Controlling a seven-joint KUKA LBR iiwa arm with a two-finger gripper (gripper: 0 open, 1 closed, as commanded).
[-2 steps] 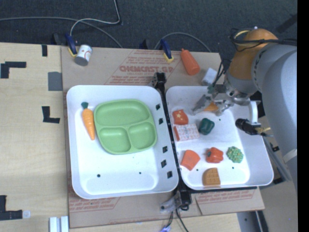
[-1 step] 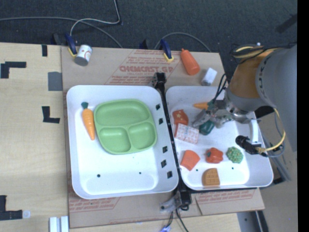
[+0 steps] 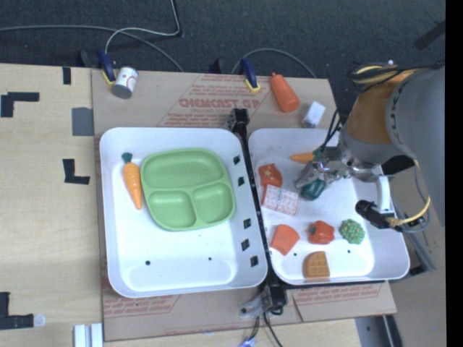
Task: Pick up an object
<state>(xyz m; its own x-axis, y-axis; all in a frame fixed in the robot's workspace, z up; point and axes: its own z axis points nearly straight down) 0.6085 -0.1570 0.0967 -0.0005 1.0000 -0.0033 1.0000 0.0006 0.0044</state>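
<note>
My gripper [image 3: 316,173] hangs low over the upper middle of the right bin [image 3: 376,262]. Its tip is right at a dark teal object [image 3: 313,189], which pokes out just below it; I cannot tell whether it touches. An orange carrot piece [image 3: 302,157] lies just to the upper left of the gripper. Around it lie a red box [image 3: 270,173], a pink checkered packet [image 3: 280,200], an orange-red wedge [image 3: 284,238], a red tomato [image 3: 321,231], a green broccoli [image 3: 352,230] and a brown waffle [image 3: 315,264].
The left bin [image 3: 173,270] holds a green divided plate [image 3: 188,188] and a carrot [image 3: 132,182]. Behind the bins, an orange bottle [image 3: 285,92], a white cube [image 3: 313,113] and a small can [image 3: 125,82] lie on the cardboard. The arm's bulk covers the right bin's far right corner.
</note>
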